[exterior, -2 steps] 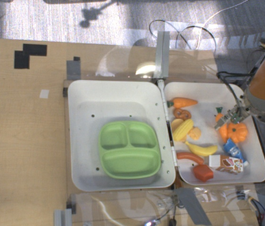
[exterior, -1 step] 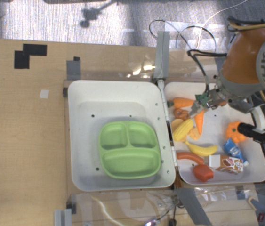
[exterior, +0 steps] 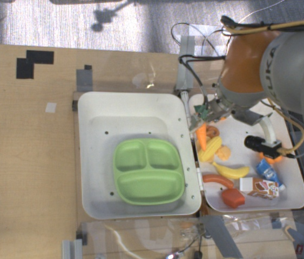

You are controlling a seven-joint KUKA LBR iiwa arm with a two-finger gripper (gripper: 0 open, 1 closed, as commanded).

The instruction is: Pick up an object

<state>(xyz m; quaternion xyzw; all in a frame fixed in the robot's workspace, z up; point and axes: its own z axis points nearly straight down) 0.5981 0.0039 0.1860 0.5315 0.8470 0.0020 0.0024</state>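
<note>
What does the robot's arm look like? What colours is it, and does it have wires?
The arm is fat and rounded, mostly grey, with a shiny orange band near the wrist. Dark letters are printed on the grey shell. Thin black cables loop around it, and one yellowish cable runs along its top. The end effector is small, with a green part on it.

Light wooden bench (exterior: 27, 161) with black tape marks (exterior: 33, 62); grey ribbed floor (exterior: 60, 15) beyond, shadowed.
</note>
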